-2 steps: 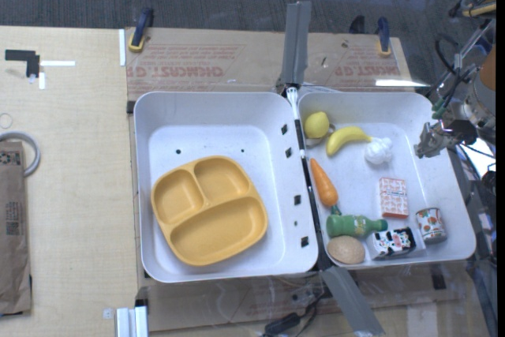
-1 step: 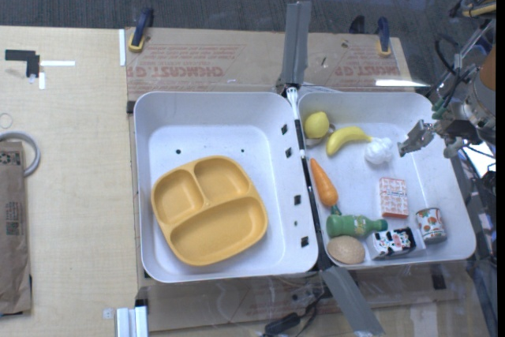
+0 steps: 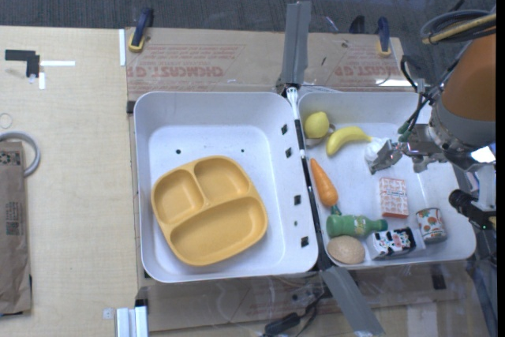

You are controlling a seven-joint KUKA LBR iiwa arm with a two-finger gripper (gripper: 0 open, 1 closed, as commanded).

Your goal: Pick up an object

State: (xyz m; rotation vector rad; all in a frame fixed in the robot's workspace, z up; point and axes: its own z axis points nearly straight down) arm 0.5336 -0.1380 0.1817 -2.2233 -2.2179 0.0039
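A grey-and-orange robot arm reaches in from the right over the right bin (image 3: 465, 249), its gripper (image 3: 384, 156) hanging low above the bin floor just right of a banana (image 3: 347, 139); whether the claw is spread or closed cannot be told from this angle, and nothing is visibly caught in it. The pick appears not yet made: every candidate object lies on the bin floor. A lemon (image 3: 316, 124) sits at the far left corner, touching or nearly touching the banana; a carrot (image 3: 323, 182) lies along the left wall; a green bottle (image 3: 354, 226) and a tan round object (image 3: 346, 250) rest at the near left. A small orange-and-white box (image 3: 393, 196) lies mid-bin, with a black-and-white carton (image 3: 394, 241) and a can (image 3: 430, 224) nearer the front. In the left bin (image 3: 158, 110), a yellow divided tray (image 3: 209, 208) lies alone. What remains, by this view, is the whole grasp and lift.
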